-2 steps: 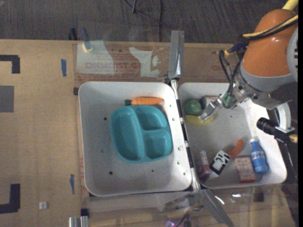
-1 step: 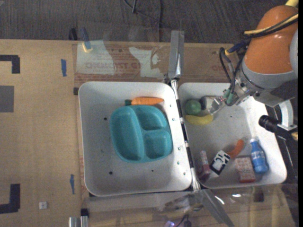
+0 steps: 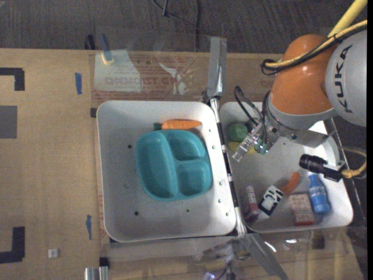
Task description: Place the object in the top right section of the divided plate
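Gripper (image 3: 247, 145) low over right bin's (image 3: 344, 214) upper left corner; finger spread cannot tell. Green ball (image 3: 236, 131) just beside it, yellow piece (image 3: 239, 154) under tip. Lower in same bin: purple bottle (image 3: 251, 203), black-white toy (image 3: 270, 200), orange stick (image 3: 292, 183), red box (image 3: 302, 209), blue bottle (image 3: 318, 195). Left bin (image 3: 116, 203): teal divided plate (image 3: 173, 164), carrot (image 3: 181, 123) touching its top rim. Brown bench (image 3: 46, 174); dark carpet (image 3: 70, 10) beyond. Bare white floor around plate.

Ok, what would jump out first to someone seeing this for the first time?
Probably the teal divided plate, centred in the left bin, with an orange carrot lying along its top edge. Then the big orange-banded arm over the right bin, its tool beside a green ball.
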Controlling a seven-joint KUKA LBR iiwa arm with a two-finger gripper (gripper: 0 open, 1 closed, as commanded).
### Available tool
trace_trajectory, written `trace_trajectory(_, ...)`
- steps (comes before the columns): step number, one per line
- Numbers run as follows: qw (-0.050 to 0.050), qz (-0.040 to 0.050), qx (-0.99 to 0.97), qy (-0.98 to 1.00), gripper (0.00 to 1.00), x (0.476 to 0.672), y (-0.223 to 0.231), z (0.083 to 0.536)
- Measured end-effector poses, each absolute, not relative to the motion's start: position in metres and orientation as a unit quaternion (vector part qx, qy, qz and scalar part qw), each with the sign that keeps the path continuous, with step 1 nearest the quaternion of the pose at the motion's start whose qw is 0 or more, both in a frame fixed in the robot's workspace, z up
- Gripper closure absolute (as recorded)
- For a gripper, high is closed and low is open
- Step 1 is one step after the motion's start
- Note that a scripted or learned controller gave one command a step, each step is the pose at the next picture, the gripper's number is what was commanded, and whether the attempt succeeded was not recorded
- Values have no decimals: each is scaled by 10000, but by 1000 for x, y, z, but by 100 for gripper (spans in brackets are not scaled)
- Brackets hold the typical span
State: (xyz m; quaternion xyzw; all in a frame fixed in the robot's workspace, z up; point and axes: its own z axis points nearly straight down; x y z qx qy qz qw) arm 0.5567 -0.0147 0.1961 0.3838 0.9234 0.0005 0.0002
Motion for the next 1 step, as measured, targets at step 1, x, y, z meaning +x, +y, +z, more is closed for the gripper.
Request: trace_trajectory(1,9,5,3267,9451,100,566,35,184)
